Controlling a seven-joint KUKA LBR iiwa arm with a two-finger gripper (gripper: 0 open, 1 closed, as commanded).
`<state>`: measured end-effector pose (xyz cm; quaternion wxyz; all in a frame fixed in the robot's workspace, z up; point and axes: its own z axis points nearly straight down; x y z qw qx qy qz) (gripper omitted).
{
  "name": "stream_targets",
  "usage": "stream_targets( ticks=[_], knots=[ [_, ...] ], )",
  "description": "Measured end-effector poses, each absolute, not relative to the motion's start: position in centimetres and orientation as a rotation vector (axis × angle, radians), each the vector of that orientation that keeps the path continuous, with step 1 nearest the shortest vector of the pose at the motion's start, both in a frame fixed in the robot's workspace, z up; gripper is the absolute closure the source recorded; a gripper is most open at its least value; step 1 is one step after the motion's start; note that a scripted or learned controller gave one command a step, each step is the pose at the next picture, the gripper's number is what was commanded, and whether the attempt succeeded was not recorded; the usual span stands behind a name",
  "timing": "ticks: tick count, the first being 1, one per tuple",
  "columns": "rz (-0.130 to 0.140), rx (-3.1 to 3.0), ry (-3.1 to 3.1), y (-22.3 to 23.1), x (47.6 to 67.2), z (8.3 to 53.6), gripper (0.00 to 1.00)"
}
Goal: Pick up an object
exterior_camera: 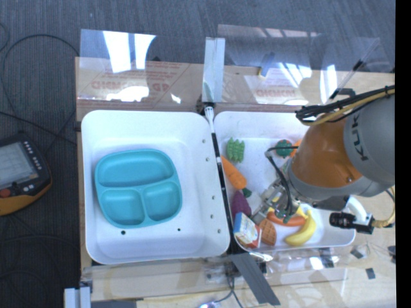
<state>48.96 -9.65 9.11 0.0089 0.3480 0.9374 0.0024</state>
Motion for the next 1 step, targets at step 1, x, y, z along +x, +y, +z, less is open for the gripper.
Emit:
stream_targets(
  ticks=[1],
  knots=[
    [0.002,0.971,2.967,-9.80,48.98,9.13,0.00]
  ],
)
